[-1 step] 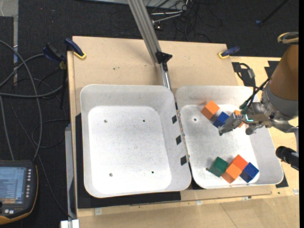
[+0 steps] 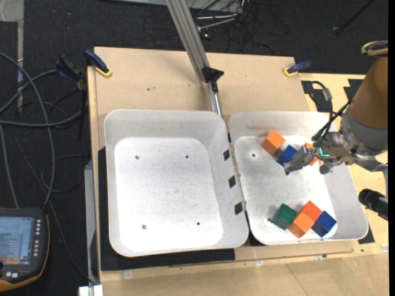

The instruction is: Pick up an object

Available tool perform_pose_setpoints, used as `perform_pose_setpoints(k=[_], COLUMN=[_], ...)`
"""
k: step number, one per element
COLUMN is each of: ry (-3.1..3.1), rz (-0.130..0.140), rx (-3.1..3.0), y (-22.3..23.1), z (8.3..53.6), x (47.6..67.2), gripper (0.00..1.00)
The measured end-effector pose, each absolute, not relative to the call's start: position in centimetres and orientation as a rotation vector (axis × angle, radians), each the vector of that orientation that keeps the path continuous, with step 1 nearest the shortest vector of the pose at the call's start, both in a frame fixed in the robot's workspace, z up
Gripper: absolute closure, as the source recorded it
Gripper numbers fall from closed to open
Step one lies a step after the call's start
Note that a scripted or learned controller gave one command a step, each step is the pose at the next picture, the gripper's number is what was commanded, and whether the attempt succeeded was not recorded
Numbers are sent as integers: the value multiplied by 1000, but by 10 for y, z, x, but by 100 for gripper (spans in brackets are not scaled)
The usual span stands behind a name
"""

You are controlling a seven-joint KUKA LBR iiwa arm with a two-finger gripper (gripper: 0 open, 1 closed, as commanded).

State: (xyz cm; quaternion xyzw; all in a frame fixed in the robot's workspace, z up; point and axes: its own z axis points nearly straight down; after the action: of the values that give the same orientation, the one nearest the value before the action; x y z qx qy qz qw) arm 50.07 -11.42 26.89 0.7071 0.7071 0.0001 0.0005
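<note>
One grey arm leans in low over the right bin — its gripper sits right beside a blue block and an orange block. More blocks lie below it.

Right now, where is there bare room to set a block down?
The left bin has a bare floor. In the right bin, the strip along the divider is free. Crowded: orange block and blue block by the end effector; front-corner cluster.
</note>
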Motion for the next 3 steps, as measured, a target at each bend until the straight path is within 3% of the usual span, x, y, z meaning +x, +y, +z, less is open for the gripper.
perform_pose_setpoints(k=[1, 3], ry=[2222, 2224], rz=[-4, -5], rx=[2226, 2226], y=[-116, -111], z=[216, 120], x=[491, 501], gripper=[0, 0])
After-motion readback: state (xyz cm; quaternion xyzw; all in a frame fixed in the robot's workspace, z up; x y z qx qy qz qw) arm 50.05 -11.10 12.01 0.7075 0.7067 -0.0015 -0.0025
